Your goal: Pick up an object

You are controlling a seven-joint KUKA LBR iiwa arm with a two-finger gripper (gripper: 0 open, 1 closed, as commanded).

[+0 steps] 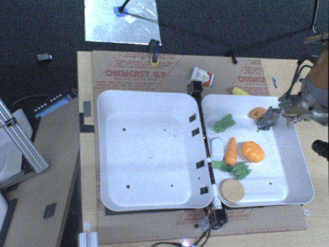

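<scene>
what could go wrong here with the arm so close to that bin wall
The end effector sits near the right bin's far edge, beside a small orange piece; it may nudge that piece against the wall instead of gripping it. The carrot, orange lump and green pieces lie close together, so a grasp there may catch two.

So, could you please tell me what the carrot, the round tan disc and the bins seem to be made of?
The carrot looks like moulded plastic: uniform orange, smooth, toy-like. The round tan disc is matte and pale with a darker rim, perhaps wood or plastic toy food; the view leaves it open. The right bin and left bin appear to be thin formed white plastic, judging by their rounded corners and soft sheen.
</scene>
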